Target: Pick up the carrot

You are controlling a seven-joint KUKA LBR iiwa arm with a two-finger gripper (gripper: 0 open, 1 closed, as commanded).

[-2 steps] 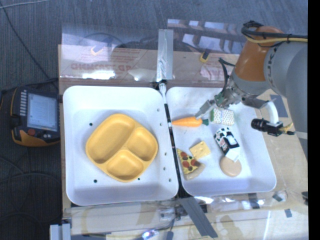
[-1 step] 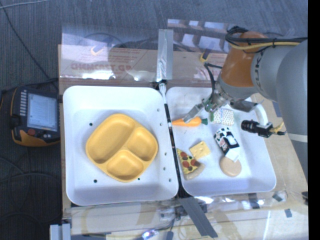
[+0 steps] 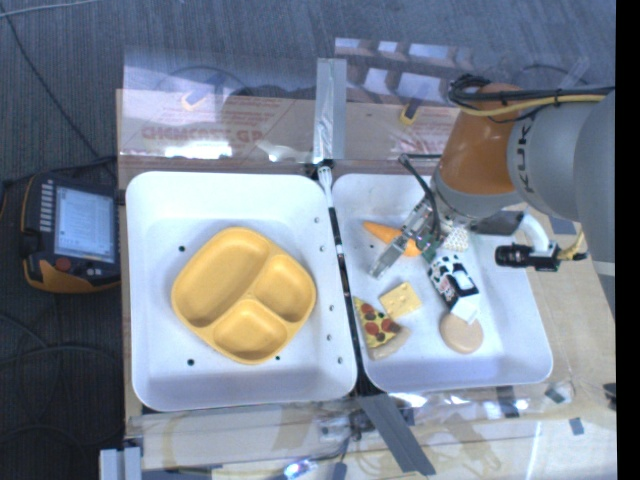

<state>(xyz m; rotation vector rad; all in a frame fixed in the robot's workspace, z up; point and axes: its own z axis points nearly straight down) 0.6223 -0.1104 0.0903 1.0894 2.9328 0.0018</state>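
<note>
Gripper [image 3: 405, 243] low over carrot [image 3: 385, 235] near right bin [image 3: 520, 363] far-left corner, positioned for grasp; finger spread indiscernible.

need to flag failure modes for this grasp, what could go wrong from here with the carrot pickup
1. The pincer sits at the carrot's thick end, not its middle, so it could tip or slip out on closing.
2. The carrot lies close to the right bin's left wall, so a nudge could push it against that wall.
3. The cheese wedge and black-and-white carton lie nearby and might get bumped.
</note>
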